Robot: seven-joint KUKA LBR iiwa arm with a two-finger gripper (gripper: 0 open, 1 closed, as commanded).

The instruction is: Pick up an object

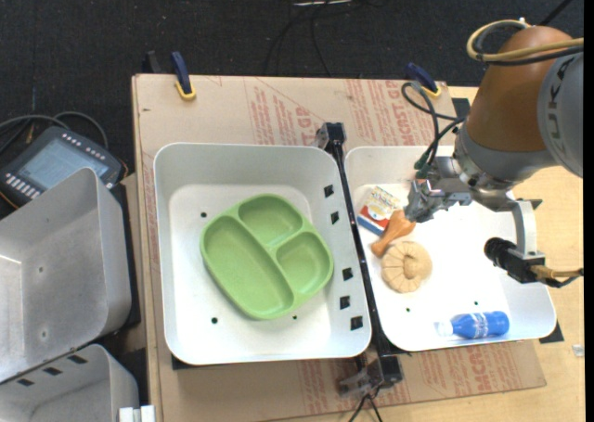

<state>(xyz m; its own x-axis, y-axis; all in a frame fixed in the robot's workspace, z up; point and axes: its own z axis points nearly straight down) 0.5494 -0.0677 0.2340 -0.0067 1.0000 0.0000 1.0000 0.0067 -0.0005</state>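
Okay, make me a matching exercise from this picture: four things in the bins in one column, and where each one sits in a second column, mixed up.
Things:
1. green divided plate
2. blue bottle
3. tan bread roll
4. orange carrot piece

Places:
A. right bin, near the front edge
B. right bin, just below the gripper
C. left bin, in the middle
D. right bin, just in front of the carrot piece

Pairs: 1-C, 2-A, 3-D, 4-B

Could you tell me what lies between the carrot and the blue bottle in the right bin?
The camera view shows a tan bread roll between the carrot and blue bottle.
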